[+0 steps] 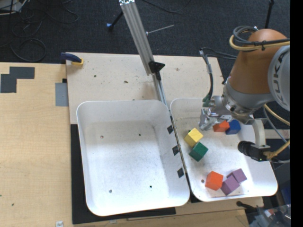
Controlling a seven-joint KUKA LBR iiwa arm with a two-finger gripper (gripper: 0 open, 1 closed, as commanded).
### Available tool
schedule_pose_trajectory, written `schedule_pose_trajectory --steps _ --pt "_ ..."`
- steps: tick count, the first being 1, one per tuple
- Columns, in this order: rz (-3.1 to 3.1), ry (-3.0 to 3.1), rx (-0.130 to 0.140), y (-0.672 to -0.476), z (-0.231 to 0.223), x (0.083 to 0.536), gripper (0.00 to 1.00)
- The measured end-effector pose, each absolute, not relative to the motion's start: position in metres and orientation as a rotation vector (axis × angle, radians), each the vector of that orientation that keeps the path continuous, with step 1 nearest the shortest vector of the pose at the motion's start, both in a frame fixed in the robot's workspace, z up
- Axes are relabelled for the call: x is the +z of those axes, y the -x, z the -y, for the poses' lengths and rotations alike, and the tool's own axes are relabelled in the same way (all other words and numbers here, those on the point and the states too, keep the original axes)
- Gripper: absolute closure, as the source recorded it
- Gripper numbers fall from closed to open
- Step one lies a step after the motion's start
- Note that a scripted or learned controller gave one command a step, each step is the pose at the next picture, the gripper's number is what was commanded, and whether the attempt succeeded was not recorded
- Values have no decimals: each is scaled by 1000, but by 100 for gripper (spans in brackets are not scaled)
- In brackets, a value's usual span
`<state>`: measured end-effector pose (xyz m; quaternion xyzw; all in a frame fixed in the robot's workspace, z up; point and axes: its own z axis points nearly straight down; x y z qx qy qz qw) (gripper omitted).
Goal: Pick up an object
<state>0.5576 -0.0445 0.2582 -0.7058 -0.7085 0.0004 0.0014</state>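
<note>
1. Over the right bin [265, 186], the arm [258, 70] reaches in from the right, and its hand [207, 121] hangs low near the bin's far part.
2. Whether the hand is apart or together cannot be told from this view, and nothing can be seen gripped by it.
3. Just right of the hand lie a small orange-red block [220, 126] and a blue block [232, 127], touching each other and partly tucked under the wrist.
4. Below and slightly left of the hand sits a yellow cube [193, 137], with a green cube [199, 151] touching its near corner.
5. Well apart from the hand, toward the bin's near edge, an orange cube [214, 180] rests beside two purple blocks [233, 181], which touch one another.
6. Alongside, the left bin [94, 110] sits on the worktop [33, 141], separated from the right bin by a shared rim with black clips [175, 150].
7. A slanted metal pole [139, 34] rises behind the bins.
</note>
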Motion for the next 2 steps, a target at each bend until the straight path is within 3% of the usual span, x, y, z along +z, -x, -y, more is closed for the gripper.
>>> schedule_pose_trajectory --steps 2 --pt "2224 2215 0 -613 -64 242 100"
